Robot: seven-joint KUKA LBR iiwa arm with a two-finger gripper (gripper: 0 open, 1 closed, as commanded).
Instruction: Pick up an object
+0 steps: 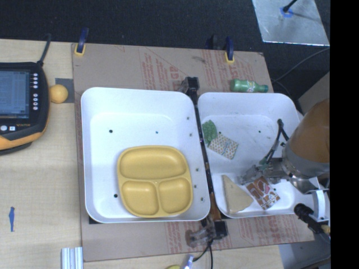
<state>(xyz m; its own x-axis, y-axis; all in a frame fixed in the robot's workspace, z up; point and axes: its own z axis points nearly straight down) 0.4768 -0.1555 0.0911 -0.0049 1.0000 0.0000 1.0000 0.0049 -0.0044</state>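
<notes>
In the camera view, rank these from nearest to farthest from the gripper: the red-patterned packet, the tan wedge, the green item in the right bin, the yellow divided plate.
Gripper, low in the right bin:
1. Red-patterned packet, just below it.
2. Tan wedge, to its left, near the bin's front wall.
3. Green item, upper left corner of the same bin.
4. Yellow divided plate, in the left bin.

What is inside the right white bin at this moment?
The right white bin holds a green item, a patterned packet, a tan wedge and a red-and-white packet. The gripper and arm cover the bin's right part, so anything there is hidden.
</notes>
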